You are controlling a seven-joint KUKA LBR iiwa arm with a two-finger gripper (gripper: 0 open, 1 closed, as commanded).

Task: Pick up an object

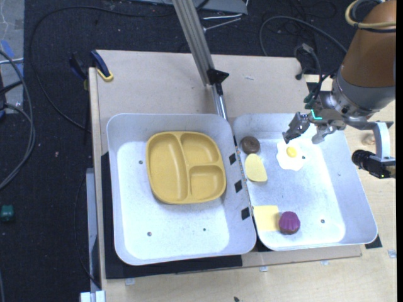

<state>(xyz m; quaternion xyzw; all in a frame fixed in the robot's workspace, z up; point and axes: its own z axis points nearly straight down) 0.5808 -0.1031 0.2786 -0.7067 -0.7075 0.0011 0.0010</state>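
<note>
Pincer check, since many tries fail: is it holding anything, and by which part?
Nothing is held. The pincer hangs open above the fried egg, with no object between its fingers.

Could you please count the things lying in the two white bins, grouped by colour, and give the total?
Yellow: 3 (divided plate, oval piece, square slice)
Brown: 1 (round piece)
Purple: 1 (round piece)
White with yellow centre: 1 (fried egg)
Total: 6

Arm [371, 49] cut off at right edge; pincer [310, 129] fingertips too blurred to judge.
</note>
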